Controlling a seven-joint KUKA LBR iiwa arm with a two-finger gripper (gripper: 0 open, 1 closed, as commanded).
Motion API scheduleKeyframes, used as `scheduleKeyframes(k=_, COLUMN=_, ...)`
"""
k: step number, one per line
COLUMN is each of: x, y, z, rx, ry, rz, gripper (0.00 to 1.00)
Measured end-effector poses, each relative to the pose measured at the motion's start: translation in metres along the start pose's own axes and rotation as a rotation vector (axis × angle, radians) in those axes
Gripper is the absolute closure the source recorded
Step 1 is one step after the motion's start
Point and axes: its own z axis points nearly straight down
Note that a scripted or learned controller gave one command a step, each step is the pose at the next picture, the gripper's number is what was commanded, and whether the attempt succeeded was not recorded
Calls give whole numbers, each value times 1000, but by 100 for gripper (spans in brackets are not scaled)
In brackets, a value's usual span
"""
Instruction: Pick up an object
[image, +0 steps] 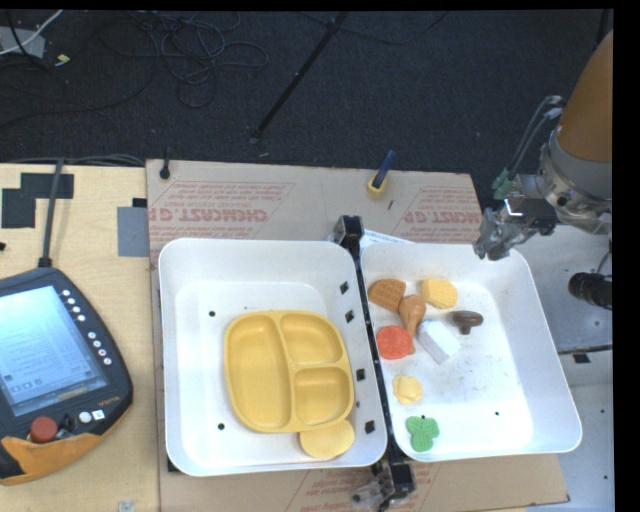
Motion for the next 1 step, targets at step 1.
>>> scheduleKeyframes(k=1, x=88, y=-34, z=72, rx=23, ry=9, rz=-14, gripper=100)
